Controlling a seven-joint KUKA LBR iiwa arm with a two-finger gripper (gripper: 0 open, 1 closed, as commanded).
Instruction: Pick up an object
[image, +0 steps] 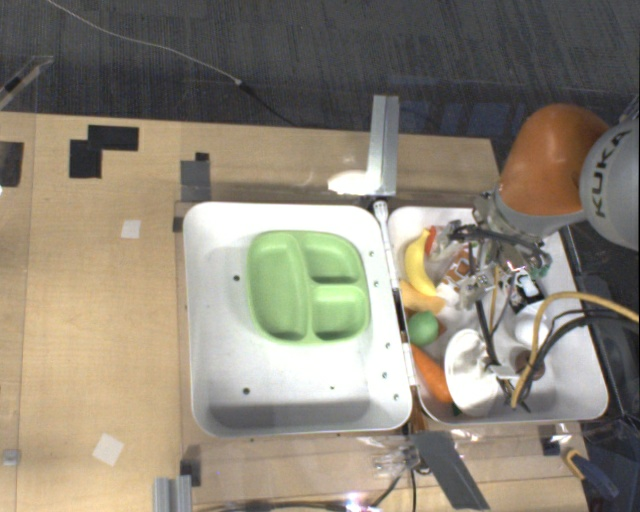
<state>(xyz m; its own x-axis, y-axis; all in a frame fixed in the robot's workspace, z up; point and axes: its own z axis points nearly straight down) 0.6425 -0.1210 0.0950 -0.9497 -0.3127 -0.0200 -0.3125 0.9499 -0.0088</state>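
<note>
Lettering on your arm (610, 180) read "KUKA". Your claw (480, 265) hung over the right bin (590, 395); whether it was open, I cannot tell. There lay a yellow banana (418, 275), a green lime (424, 327), an orange carrot (432, 375) and a white cup (472, 372).

Pale wooden bench (90, 330) (black cutouts) against dark carpet (300, 50), thin cable (150, 45)

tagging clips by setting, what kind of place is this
Probably a robot lab bench: a KUKA arm reaches over two white bins, one holding a green tray, the other toy food like a banana.
</note>
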